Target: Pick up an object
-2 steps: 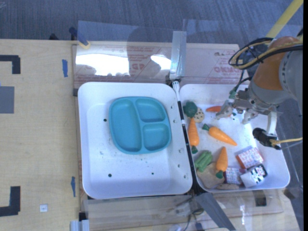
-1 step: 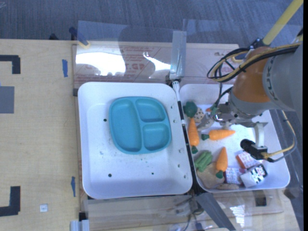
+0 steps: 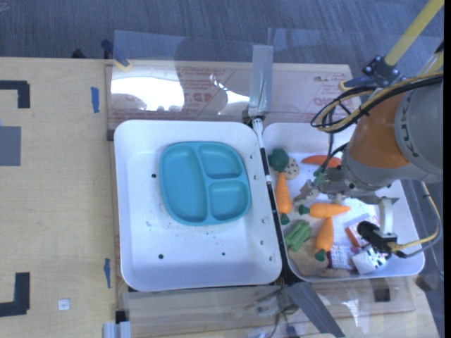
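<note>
So far no pick is confirmed; judged from the layout, the task sits at the approach or grasp stage.

Bench point(image 3: 49, 189): wood top, bearing two white bins side by side.

Left bin point(image 3: 141, 245): holds a teal divided plate point(image 3: 206, 182), lying flat near the middle. Nothing else in it apart from a few dark specks on the floor.

Right bin point(image 3: 409, 259): holds the loose clutter, all candidate objects. Arm point(image 3: 394, 136), grey with orange band, reaches in from the right and hangs over this bin's upper middle.

Gripper point(image 3: 325, 185): low among the objects, its tip just above and beside the middle carrot. Cannot tell how it is set, or whether anything is in it; the metal parts merge with the items underneath. No object visibly lifted clear of the bin floor.

Objects, right bin:
- left carrot point(image 3: 282, 194), along the bin's left wall, upright in view.
- middle carrot point(image 3: 328, 208), lying crosswise, just beside the gripper tip; likeliest target by position.
- lower carrot point(image 3: 324, 236), tilted, just below the middle one.
- green pods point(image 3: 298, 234), left of the lower carrot.
- dark green piece point(image 3: 277, 159), near the top-left corner.

Remaining, by my reading: secure one object, raise it clear.
</note>
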Robot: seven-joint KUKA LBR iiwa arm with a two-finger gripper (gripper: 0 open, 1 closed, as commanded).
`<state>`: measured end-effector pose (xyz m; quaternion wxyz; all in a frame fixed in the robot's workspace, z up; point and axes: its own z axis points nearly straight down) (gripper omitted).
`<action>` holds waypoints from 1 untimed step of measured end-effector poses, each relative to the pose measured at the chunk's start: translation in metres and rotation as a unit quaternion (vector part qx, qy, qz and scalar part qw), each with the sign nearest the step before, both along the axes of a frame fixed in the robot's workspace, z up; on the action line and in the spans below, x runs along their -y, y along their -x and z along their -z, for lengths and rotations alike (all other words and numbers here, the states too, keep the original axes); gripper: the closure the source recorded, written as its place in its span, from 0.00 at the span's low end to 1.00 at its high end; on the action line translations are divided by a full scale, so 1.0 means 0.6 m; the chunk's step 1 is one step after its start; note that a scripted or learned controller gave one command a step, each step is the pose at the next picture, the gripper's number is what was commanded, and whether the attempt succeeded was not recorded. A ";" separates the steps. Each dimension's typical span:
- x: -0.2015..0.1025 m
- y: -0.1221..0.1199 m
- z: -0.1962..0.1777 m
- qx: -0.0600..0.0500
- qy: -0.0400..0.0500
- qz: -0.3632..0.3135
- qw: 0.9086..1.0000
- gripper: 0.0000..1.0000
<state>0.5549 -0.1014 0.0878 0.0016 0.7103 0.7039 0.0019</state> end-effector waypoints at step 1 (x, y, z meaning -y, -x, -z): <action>0.013 0.036 0.000 0.001 -0.001 0.033 0.999 0.00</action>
